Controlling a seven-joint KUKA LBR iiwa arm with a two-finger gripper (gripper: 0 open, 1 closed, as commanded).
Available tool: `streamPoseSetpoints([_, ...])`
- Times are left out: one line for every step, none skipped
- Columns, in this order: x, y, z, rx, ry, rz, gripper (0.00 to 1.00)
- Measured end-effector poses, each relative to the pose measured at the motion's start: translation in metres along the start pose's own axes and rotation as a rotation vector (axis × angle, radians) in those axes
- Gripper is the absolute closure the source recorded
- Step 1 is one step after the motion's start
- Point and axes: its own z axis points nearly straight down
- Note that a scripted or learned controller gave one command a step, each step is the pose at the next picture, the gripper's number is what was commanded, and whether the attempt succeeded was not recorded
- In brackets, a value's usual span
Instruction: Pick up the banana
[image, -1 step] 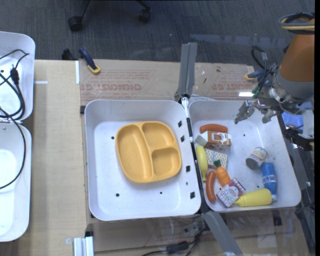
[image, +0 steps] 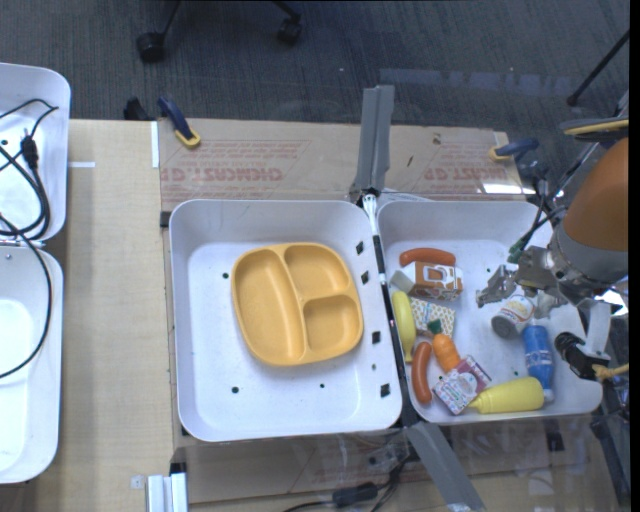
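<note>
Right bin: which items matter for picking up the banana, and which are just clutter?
Job:
banana, against the right bin's left wall
end effector, over the bin's right side

Lying about:
yellow divided plate in the left bin
carrot
blue bottle
yellow squeeze bottle
two sausages

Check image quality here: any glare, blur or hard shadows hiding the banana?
Camera view: lighting even and soft, with no hard shadows; the white bins look bright but not blown out; the banana is small yet reasonably sharp; the gripper area looks cluttered and slightly soft.
</note>
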Motion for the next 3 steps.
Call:
streamPoseSetpoints([0.010, -0.060, 0.040, 0.001, 0.001, 0.117, 0.00])
streamPoseSetpoints([-0.012, -0.056, 0.042, 0.001, 0.022, 0.214, 0.00])
streamPoseSetpoints([-0.007, -0.063, 0.045, -0.001, 0.003, -0.174, 0.00])
